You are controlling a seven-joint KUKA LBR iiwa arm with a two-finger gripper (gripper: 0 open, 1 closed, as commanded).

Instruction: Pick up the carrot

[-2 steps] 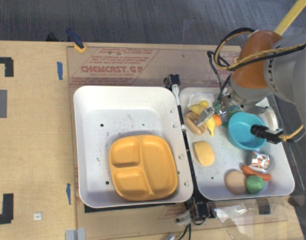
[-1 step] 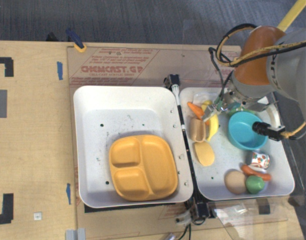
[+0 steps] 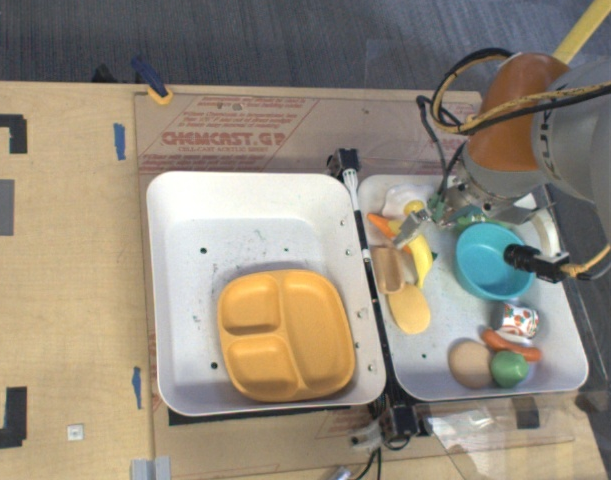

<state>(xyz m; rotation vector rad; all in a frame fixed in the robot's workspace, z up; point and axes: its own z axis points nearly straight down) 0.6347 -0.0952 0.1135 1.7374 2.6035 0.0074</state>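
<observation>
The gripper [image 3: 417,224] hung low in the right bin [image 3: 565,368]; whether its fingers were spread or closed could not be told. The carrot [image 3: 382,225] lay just left of it against the bin wall, probably the approach target. Right of it stood a blue bowl [image 3: 490,260]; farther left, a yellow tray [image 3: 283,334] occupied the left bin [image 3: 185,218].
</observation>
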